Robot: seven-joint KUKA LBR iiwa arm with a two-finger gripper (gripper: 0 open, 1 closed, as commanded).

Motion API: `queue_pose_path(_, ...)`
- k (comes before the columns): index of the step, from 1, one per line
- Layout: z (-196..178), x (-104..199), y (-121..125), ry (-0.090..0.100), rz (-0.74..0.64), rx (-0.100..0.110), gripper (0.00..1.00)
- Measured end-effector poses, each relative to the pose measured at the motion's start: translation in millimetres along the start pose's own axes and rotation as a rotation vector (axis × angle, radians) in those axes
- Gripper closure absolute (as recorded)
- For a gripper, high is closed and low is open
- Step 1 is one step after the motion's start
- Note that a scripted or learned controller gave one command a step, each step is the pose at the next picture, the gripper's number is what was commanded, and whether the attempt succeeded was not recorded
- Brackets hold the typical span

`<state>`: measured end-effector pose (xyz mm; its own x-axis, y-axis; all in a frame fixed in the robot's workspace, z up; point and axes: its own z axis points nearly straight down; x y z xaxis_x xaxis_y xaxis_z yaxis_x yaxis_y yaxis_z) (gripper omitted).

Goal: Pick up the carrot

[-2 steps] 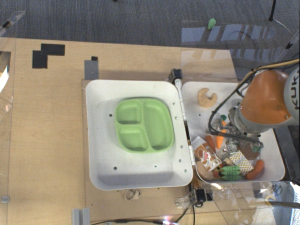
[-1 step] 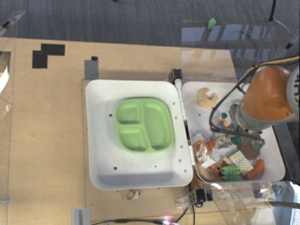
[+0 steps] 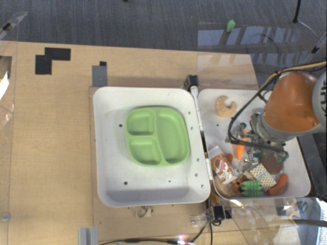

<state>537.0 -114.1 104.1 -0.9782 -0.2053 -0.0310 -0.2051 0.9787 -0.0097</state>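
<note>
Spanning most of the view, a wooden surface [image 3: 51,137] carries two white bins: the left bin [image 3: 107,137] holds a green divided plate [image 3: 156,137], and the right bin [image 3: 214,121] is crowded with small items. The grey arm with its orange band [image 3: 290,103] is poised over the right bin, with the hand [image 3: 249,160] lowered among the clutter; whether it is open or closed cannot be told. The carrot [image 3: 239,150] is seen just beside the hand, on its left, its long axis roughly upright in the view. A packaged snack [image 3: 223,168], a green toy [image 3: 251,188], a red sausage-like piece [image 3: 278,184] and a tan curved piece [image 3: 225,106] lie around it, the packet crowding closest.
</note>
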Motion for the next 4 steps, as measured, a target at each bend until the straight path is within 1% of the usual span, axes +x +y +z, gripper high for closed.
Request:
queue_pose_path(1,7,26,4,-0.016,0.058,0.003,0.00)
queue_pose_path(2,11,30,24,0.005,0.211,0.006,0.00)
queue_pose_path(3,12,42,19,0.014,0.704,0.006,0.00)
queue_pose_path(4,-134,-29,1,0.008,0.546,0.001,0.00)
